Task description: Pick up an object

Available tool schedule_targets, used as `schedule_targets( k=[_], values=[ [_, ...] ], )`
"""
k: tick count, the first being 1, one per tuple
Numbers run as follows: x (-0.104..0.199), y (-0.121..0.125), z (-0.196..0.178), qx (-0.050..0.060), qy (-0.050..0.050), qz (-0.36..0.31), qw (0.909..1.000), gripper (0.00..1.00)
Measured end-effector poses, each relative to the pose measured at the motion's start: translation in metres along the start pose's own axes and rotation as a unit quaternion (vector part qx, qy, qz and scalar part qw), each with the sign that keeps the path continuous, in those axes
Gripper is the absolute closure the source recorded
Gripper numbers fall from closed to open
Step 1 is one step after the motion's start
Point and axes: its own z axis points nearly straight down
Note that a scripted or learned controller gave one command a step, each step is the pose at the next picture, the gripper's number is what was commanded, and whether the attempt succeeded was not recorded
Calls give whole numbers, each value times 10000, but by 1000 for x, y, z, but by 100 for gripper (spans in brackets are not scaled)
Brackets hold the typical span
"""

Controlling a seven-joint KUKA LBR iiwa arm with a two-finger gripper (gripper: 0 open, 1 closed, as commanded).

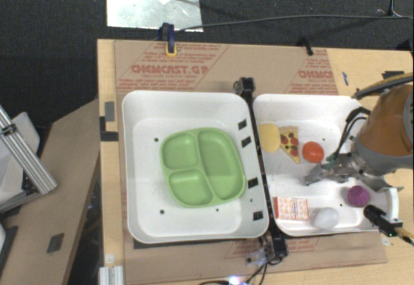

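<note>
Tomato [313,151], red, is located in right bin [323,106], beside pizza slice [290,143]; gripper [315,176] is lowered nearby, grip state indeterminable.

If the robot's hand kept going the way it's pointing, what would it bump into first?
The hand points left and a little down across the right bin. The way looks mostly free; it might reach the red-and-white packet or the middle wall first. Depth is unclear.

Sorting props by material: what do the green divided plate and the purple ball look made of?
Green divided plate: likely moulded plastic, going by its uniform colour, soft sheen and rounded compartment ridges. Purple ball: probably plastic or rubber, matte with an even colour; too small to tell which.
</note>
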Motion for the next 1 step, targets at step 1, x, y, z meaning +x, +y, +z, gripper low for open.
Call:
schedule_targets(
  k=[1],
  values=[
    [0, 1, -11, -16, -4, 0, 10000, 100]
  ],
)
